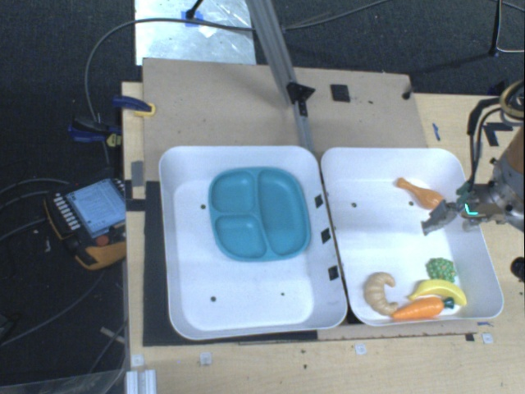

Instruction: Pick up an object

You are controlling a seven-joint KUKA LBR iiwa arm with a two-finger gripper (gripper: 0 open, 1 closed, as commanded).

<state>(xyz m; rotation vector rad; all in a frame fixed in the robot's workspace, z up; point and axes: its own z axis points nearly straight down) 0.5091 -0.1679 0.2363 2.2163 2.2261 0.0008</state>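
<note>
**Gripper poised over the right bin, nothing picked yet**

You are at the approach step. The gripper (436,218) hangs low over the right-hand shallow white bin (361,179), close to its right wall, and you cannot tell from this angle whether it stands wide or narrow. Nothing shows between its tips, so count the pick as not yet made.

Your nearest candidate is the orange-brown toy drumstick (419,192), lying just up and left of the gripper near the bin's far side. The others sit clustered in the near right corner: a small green bumpy toy vegetable (440,268), a yellow plastic banana (441,290), an orange toy carrot (419,308) touching the banana, and a tan toy croissant (380,291) just left of the carrot.

The left-hand white bin (184,245) carries a teal divided plastic plate (259,213) and no loose items.

For the next move, you probably need a short shift toward the drumstick, then a descent that straddles its narrow end. The corner cluster looks harder, since the banana and carrot crowd each other and the bin wall.
</note>
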